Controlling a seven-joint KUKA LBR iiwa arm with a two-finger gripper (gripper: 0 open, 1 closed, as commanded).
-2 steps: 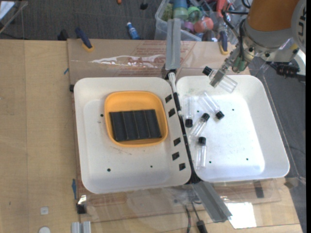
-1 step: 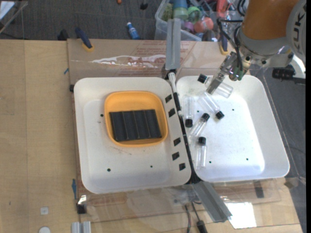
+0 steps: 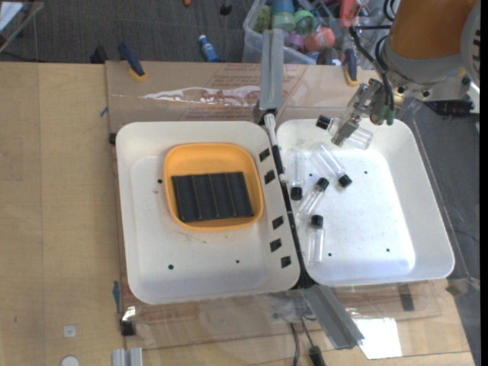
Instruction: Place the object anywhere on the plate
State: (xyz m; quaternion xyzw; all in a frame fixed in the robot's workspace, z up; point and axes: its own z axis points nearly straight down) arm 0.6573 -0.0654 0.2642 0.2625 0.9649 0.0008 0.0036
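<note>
An orange plate [image 3: 177, 161] lies in the left bin [image 3: 145, 265] with a black ridged slab [image 3: 212, 197] resting flat on it. Several clear vials with black caps lie loose in the right bin [image 3: 396, 235], among them one vial [image 3: 330, 161] near the middle and another [image 3: 316, 239] lower down. My gripper [image 3: 345, 132] hangs low over the right bin's far edge, slanted down to the left. A black-capped vial [image 3: 324, 122] lies just left of the gripper and a clear piece [image 3: 361, 138] just right of it. Whether anything is gripped cannot be made out.
A metal divider [image 3: 271, 75] runs between the bins, with black clips [image 3: 276, 223] along the seam. A clear tub of colourful toys [image 3: 313, 14] stands behind the bench. The arm's orange band [image 3: 435, 14] looms over the right bin's far corner.
</note>
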